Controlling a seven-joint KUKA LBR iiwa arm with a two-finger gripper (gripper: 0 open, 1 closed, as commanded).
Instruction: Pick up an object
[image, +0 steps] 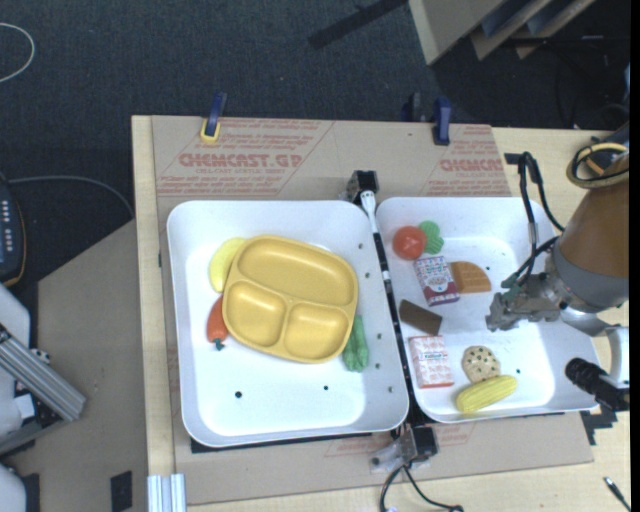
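Note:
My gripper hangs over the right part of the right bin, on the end of the grey arm with the orange band. Nothing shows in it. Just left of it lie an orange-brown bread piece and a red and white packet. Below it sit a cookie and a yellow corn cob. A brown bar, a second white packet, a red tomato and a green piece lie further left.
The left bin holds a yellow divided tray, with a yellow item, a red-orange pepper and a green vegetable tucked around its edges. A black divider runs between the bins. Cables hang near the arm.

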